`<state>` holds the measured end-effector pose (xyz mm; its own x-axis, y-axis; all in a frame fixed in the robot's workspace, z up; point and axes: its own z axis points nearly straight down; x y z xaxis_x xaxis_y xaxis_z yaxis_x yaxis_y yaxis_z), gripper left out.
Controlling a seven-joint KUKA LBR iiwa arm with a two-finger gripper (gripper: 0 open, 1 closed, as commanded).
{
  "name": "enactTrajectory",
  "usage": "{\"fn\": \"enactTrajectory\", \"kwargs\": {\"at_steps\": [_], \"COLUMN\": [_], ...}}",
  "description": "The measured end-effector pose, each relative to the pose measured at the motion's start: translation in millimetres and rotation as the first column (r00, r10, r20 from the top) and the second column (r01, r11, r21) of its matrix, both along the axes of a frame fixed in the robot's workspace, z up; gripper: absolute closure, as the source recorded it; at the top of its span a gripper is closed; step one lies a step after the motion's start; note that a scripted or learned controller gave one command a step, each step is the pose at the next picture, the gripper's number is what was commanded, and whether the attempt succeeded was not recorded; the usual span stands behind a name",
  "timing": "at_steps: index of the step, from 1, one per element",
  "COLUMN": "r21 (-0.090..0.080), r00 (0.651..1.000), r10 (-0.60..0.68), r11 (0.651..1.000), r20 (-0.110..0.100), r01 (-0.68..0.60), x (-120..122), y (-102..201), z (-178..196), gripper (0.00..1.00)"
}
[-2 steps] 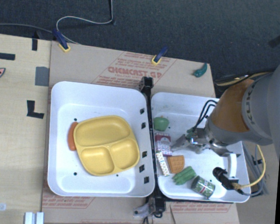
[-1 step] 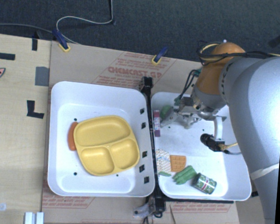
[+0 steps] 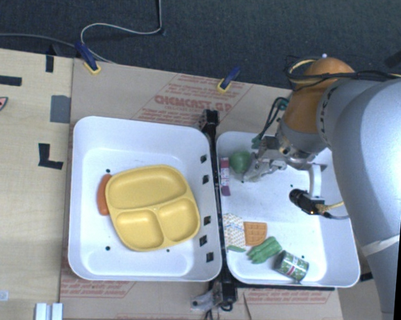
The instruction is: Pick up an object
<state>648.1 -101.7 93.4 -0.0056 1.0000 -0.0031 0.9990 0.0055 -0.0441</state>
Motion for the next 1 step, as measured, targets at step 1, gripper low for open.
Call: {"fn": "enactTrajectory", "kwargs": {"at_steps": [1], "r21": [0.0], "r00": [1.0], "r10": [0.0], "r11": [1.0], "r20": [-0.004], "r01": [0.0], "x": [-0.8], "y": [-0.5], "z": [-0.4], "gripper": [0.0]}}
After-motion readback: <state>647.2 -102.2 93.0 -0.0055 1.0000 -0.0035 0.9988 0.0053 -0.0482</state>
